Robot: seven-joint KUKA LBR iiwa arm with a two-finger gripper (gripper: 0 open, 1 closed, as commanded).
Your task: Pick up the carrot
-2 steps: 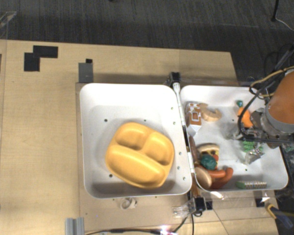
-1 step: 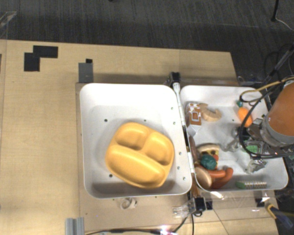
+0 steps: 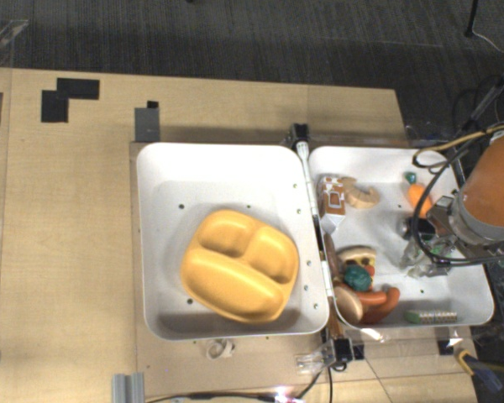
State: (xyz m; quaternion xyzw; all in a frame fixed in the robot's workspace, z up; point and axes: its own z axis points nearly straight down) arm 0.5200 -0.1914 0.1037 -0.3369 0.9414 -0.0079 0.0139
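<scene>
Jaws (image 3: 422, 254) low in the right bin (image 3: 475, 296), grip state cannot be told, carrot (image 3: 415, 196) just behind them beside the arm (image 3: 491, 196), toy food pile (image 3: 365, 288) at that bin's front-left, yellow bread loaf (image 3: 239, 264) in the left bin (image 3: 164, 183)

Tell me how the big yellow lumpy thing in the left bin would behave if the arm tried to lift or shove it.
The yellow lumpy thing looks smooth and glossy, so it may slip under the fingers. It fills much of the left bin and is far wider than the gripper, so a pinch grasp seems unlikely. Broad and low, it would probably slide rather than roll.
</scene>
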